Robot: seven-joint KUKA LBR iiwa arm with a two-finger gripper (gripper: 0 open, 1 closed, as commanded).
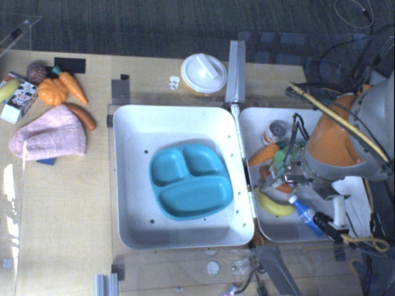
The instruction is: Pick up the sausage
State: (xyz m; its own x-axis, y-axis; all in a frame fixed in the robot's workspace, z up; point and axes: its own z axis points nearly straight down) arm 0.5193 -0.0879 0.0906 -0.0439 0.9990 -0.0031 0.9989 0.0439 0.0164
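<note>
My gripper is low in the right bin, among the items at its left side, with the orange-banded arm behind it. Just under it a reddish, partly hidden piece shows, which looks like the sausage; I cannot tell whether the gripper touches it. A carrot lies just to the upper left of the gripper. Below it lies a banana. A brown sausage-shaped toy also lies out on the bench at the far left, beside a pink cloth.
The left bin holds a blue divided plate. In the right bin are a small can, a green item and a blue bottle. A white lid sits behind the bins. Toy vegetables lie far left.
</note>
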